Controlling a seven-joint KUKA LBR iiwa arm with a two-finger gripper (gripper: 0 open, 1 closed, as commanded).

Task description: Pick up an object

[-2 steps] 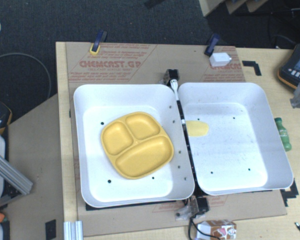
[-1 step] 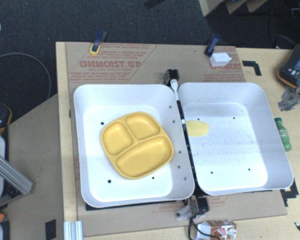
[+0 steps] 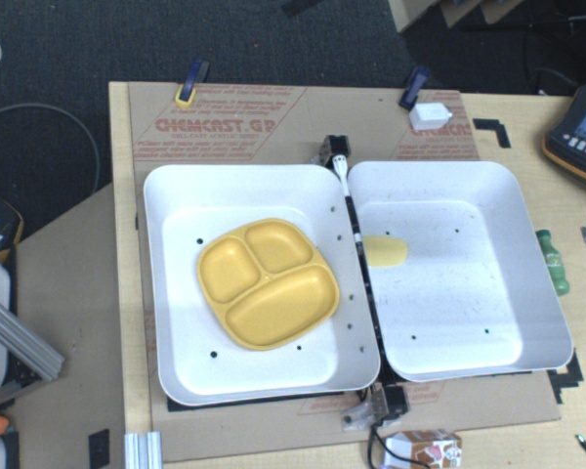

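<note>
Resting in the left bin (image 3: 166, 262), a yellow divided plate (image 3: 267, 282) lay flat. A small yellow piece (image 3: 385, 252) sat by the right bin's (image 3: 508, 262) left wall.

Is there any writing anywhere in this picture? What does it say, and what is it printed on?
"CHEMCAST G P" in red letters, on the brown board under the bins, behind the left bin.
More red lettering on the same board behind the right bin, partly covered by a white block: too faint to read.
The small printed packet at the front edge: too blurred to read.
</note>
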